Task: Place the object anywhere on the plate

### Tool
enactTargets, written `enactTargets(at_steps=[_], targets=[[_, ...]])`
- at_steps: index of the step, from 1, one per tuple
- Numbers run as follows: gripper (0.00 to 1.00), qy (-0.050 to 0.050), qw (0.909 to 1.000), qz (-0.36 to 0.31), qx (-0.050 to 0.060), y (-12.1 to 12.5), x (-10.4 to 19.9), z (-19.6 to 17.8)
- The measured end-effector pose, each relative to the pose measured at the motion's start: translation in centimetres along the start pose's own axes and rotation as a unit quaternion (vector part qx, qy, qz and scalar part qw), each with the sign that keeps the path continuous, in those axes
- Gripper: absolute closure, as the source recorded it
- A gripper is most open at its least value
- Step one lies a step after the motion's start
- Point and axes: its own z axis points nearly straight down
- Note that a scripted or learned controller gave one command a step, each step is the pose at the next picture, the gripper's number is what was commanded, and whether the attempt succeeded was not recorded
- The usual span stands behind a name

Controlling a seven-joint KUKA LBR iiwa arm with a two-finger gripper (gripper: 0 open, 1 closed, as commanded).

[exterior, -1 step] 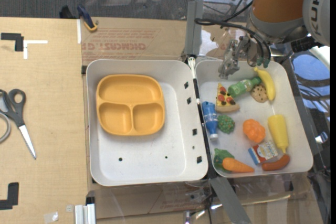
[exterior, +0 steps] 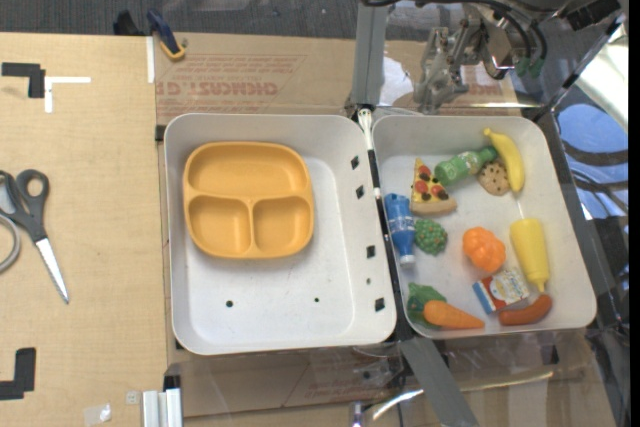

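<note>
Plate (exterior: 248, 199) alone in left bin (exterior: 270, 315); toy food (exterior: 470, 245) crowds right bin (exterior: 570, 215).

Two white bins (exterior: 200, 315); one plate (exterior: 248, 198); one scissors (exterior: 38, 227); eleven toy foods (exterior: 485, 250).

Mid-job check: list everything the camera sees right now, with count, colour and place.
Divided plastic plate: 1, orange-yellow, left bin.
White bins: 2, side by side.
Toy pizza slice: 1, right bin.
Toy banana: 1, yellow, right bin, top.
Toy cookie: 1, brown.
Green bottle: 1.
Blue bottle: 1.
Toy broccoli: 1, green.
Toy orange: 1.
Yellow bottle: 1.
Toy carrot: 1, orange.
Toy sausage: 1.
Scissors: 1, grey, bench left.
Gripper: 1, above right bin's top edge.
</note>
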Motion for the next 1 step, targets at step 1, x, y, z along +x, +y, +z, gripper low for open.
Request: enactTargets(at_steps=[1], targets=[[1.0,0.0,0.9947,-0.103,0.0,5.47,-3.69,-3.41]])
